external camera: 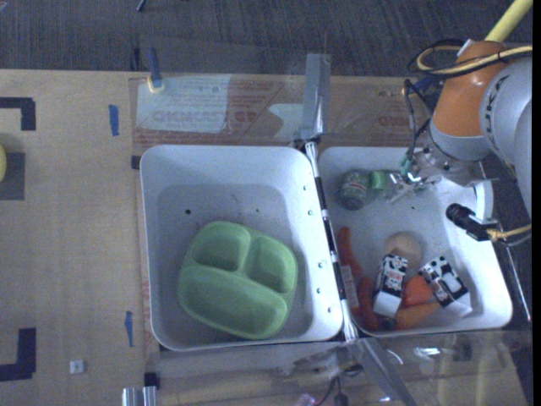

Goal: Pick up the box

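Hand (409, 178) above right bin (499, 307), box (390, 285) apart

No text legible anywhere. Clear sheet (203, 106) taped on bench (68, 244) behind bins: rows of reddish print, mirrored or blurred, not readable. Similar faint reddish print on sheet (385, 112) behind right bin, unreadable. Two cartons (391, 282) (445, 282) in right bin (499, 307): black-and-white cow-patch pattern, no readable lettering. Black corner marks (21, 112) and blue tape bits (113, 120) on bench: plain, no characters.
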Robot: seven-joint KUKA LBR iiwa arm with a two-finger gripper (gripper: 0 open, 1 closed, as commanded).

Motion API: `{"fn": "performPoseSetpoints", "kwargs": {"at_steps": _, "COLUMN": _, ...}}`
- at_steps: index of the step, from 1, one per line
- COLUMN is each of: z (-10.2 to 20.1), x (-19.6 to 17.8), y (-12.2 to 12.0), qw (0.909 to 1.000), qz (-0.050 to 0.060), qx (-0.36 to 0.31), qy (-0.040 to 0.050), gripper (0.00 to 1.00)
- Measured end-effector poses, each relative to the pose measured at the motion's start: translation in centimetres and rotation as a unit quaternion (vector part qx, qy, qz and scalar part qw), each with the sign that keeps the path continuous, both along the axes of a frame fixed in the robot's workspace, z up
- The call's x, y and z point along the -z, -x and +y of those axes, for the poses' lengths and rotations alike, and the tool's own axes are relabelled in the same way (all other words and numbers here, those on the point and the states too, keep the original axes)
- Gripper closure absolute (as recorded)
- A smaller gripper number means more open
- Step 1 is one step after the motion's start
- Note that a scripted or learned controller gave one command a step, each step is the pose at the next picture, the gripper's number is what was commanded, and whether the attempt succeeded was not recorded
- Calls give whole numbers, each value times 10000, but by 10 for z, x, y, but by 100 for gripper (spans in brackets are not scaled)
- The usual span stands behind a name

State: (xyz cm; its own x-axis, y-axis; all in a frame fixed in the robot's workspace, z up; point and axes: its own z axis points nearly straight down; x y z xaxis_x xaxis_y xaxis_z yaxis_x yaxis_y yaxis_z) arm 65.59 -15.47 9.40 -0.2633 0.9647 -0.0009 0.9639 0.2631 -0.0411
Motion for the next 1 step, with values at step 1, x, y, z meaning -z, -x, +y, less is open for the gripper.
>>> {"fn": "performPoseSetpoints", "kwargs": {"at_steps": 1, "z": 77, "x": -92, "y": -3, "qw": 9930, "qz": -226, "qx": 1160, "qy": -31, "gripper": 100}}
